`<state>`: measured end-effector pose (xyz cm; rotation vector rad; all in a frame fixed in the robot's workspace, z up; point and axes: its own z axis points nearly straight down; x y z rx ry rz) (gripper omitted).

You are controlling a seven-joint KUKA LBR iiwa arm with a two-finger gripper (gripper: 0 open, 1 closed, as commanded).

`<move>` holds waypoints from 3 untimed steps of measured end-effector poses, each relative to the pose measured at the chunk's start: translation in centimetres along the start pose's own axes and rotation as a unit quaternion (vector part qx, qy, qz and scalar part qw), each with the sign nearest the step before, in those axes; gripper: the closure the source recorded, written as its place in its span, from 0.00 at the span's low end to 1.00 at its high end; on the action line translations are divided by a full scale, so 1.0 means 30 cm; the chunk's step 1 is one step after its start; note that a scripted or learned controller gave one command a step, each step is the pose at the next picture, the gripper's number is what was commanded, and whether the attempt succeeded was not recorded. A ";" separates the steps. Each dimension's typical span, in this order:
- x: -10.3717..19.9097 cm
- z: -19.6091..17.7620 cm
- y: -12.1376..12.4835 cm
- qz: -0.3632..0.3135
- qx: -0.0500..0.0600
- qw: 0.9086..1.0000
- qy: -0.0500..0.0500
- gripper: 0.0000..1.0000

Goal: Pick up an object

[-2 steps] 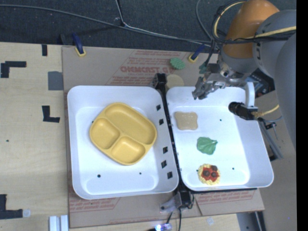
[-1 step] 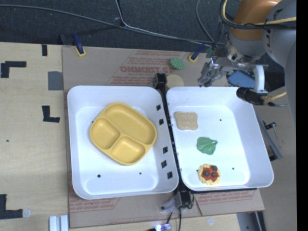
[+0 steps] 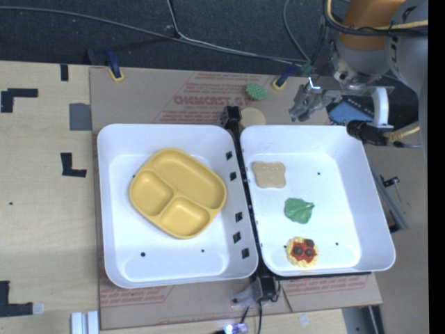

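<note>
Smooth white plastic bins (image 3: pixel 174 134) — yellow tray (image 3: pixel 178 192) perhaps matt plastic.

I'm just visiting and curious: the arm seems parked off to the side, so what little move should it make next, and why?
Probably swing the gripper in over the right bin and down toward the toast-shaped piece. The gripper hangs outside the bin's far rim, carrying nothing visible, while that piece, a green leaf and a small pizza-like toy lie well apart.

You can see faint red printing on the cardboard sheet (image 3: pixel 201 99) under the bins, near the desk's far edge, and again along its near edge, but none of it reads clearly enough to make out.
</note>
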<state>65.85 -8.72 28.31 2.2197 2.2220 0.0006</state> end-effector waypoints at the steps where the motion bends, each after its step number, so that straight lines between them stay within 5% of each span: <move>1: 0.175 0.071 -0.024 -0.002 0.002 1.000 0.001 1.00; 3: 0.550 0.138 -0.129 -0.003 0.003 1.000 0.001 1.00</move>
